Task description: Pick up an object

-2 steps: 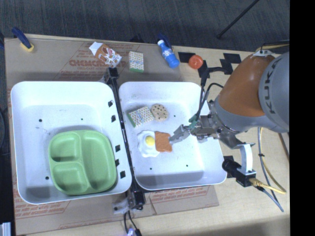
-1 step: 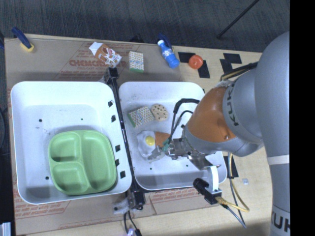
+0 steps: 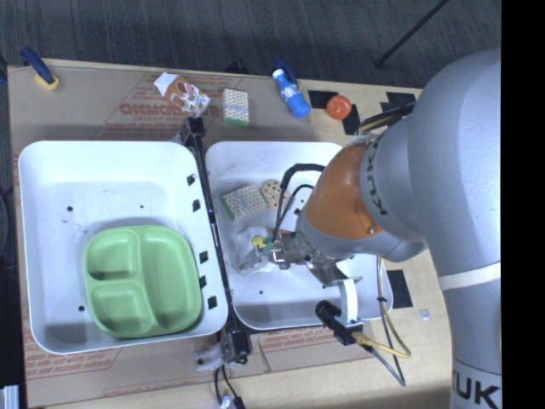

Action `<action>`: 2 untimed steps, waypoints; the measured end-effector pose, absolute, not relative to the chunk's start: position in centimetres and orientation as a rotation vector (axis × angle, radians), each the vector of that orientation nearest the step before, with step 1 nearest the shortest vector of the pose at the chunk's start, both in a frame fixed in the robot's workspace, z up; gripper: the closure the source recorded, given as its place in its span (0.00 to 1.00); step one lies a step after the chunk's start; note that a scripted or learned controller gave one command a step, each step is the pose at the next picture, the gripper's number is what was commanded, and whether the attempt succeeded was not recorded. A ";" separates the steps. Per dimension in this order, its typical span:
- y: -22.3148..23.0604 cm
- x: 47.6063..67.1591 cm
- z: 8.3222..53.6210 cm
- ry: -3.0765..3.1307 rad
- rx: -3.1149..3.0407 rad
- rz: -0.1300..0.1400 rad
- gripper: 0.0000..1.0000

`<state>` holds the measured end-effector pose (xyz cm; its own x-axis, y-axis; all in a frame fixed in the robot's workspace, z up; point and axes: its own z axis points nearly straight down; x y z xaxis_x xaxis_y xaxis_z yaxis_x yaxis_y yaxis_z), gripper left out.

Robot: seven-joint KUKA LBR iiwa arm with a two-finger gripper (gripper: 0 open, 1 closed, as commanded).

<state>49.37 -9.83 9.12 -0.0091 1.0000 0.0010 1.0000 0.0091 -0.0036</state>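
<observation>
The claw (image 3: 271, 252), its state impossible to tell, hangs low over clear wrapping (image 3: 252, 258) in the right bin (image 3: 255, 156); centring before lifting looks wise.

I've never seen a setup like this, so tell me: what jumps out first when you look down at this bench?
The big grey arm with its orange band fills the right side, reaching down into the right bin, where a few small items lie near its gripper. The left bin holds a pale green divided tray. Behind the bins lie a blue bottle and an orange ball.
</observation>
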 end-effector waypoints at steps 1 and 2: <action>-9.9 49.4 10.1 -2.232 -2.206 0.004 1.00; -21.3 47.6 19.1 -2.227 -2.219 0.002 1.00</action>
